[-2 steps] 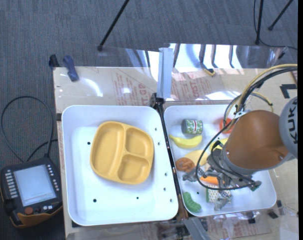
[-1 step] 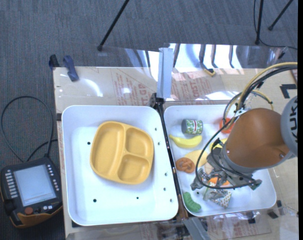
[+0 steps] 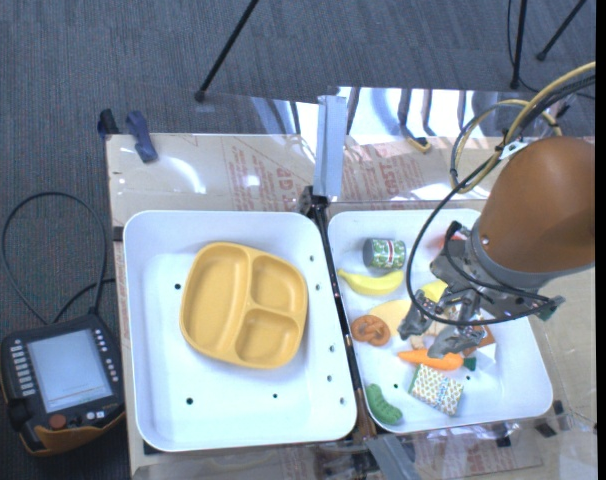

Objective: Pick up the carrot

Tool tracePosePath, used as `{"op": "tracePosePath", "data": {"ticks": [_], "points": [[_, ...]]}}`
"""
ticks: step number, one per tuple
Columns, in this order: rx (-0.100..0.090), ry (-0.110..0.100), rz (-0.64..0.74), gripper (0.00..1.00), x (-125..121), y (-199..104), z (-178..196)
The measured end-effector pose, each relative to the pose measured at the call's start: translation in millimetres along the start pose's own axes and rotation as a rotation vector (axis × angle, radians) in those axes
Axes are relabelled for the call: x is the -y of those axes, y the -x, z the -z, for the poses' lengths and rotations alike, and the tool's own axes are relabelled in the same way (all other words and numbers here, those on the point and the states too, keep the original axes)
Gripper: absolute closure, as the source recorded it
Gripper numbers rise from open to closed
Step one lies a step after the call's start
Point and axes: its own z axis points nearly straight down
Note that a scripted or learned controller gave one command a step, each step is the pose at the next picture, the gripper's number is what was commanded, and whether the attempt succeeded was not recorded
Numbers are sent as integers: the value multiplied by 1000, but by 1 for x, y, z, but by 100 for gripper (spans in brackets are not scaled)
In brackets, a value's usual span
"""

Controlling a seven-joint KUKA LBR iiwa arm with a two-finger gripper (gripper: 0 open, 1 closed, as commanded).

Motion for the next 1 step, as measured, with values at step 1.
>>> {"op": "tracePosePath", "data": {"ticks": [1], "points": [[-2, 3, -1, 0, 0, -1, -1]]}}
